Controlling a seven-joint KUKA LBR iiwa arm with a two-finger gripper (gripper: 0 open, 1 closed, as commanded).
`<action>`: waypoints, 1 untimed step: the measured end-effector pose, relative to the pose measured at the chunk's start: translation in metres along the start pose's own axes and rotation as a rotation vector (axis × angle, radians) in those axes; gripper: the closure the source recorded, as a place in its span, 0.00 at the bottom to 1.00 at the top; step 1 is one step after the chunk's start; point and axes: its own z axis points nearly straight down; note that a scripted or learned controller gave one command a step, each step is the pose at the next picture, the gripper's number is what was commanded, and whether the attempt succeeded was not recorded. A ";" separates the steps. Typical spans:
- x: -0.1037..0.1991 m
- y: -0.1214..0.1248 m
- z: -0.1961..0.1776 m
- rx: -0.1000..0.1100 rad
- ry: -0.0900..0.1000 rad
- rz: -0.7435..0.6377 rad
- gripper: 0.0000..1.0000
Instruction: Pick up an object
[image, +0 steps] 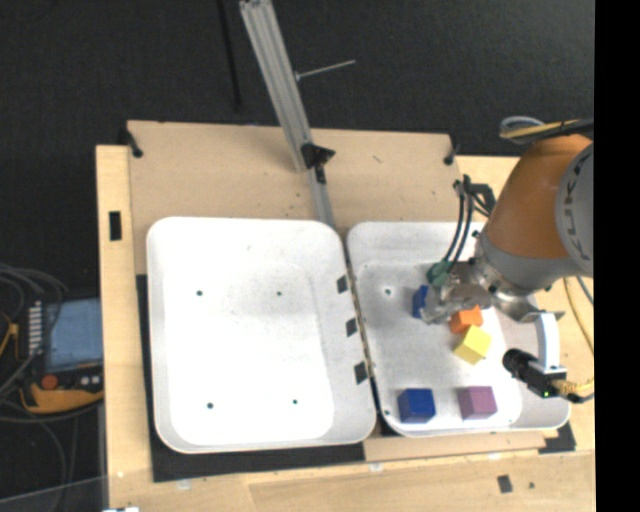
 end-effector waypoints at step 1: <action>-0.001 0.002 -0.035 0.000 0.000 -0.002 1.00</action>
